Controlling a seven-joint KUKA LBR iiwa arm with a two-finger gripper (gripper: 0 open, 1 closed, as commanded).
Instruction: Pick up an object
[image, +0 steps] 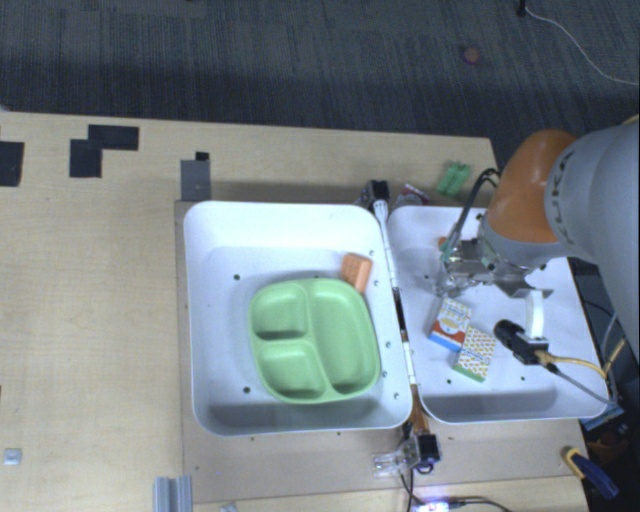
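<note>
Gripper low in the right bin, jaw state hidden (cannot tell) | small carton just below it, beside patterned box | green tray in left bin

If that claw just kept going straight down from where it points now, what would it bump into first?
Probably the small card packet with the blue edge, lying just below the gripper in the right bin. Depth is unclear from this slanted view, so it might meet bare bin floor beside it.
</note>
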